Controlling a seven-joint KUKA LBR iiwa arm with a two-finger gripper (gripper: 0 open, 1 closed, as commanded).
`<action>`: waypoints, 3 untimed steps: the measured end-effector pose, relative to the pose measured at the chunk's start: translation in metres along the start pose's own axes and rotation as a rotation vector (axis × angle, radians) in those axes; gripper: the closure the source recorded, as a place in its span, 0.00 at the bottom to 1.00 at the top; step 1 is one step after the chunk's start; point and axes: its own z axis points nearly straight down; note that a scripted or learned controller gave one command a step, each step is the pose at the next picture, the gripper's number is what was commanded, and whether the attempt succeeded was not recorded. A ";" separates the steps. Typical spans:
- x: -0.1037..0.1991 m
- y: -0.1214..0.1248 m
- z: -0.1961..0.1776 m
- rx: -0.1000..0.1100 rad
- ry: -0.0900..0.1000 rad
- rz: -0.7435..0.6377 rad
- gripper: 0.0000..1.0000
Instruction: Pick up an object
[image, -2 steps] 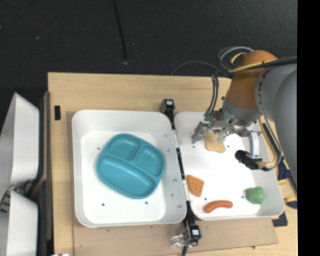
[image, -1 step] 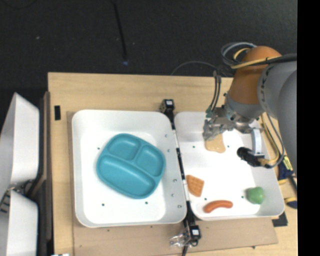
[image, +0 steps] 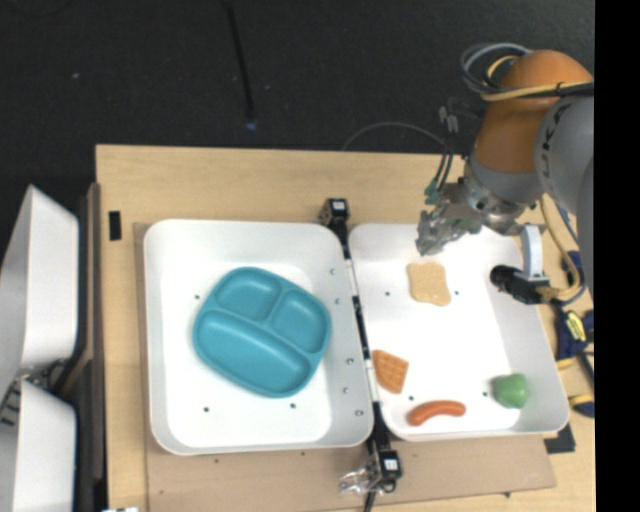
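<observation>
desk (image: 120, 180) carries two bins. right bin (image: 480, 330) holds toast slice (image: 430, 284), waffle piece (image: 390, 371), sausage (image: 436, 411), green fruit (image: 511, 391), all lying untouched. end effector (image: 436, 236) hangs just above toast; grip state: cannot tell. pick not yet made.

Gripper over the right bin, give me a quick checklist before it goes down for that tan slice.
1. Gripper near the tan slice: ok, it sits just above it in the picture.
2. Gripper free of any object: cannot tell.
3. Space around the slice: ok, the orange wedge, the sausage and the green piece lie well apart from it.
4. Slice away from the right bin walls: ok.
5. Blue tray out of the way: ok, it lies in the left bin.
</observation>
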 end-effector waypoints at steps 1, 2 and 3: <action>-0.001 0.001 -0.017 0.004 0.001 0.000 1.00; 0.056 0.002 -0.029 0.004 0.001 -0.005 1.00; 0.111 0.005 -0.020 0.008 0.001 -0.004 1.00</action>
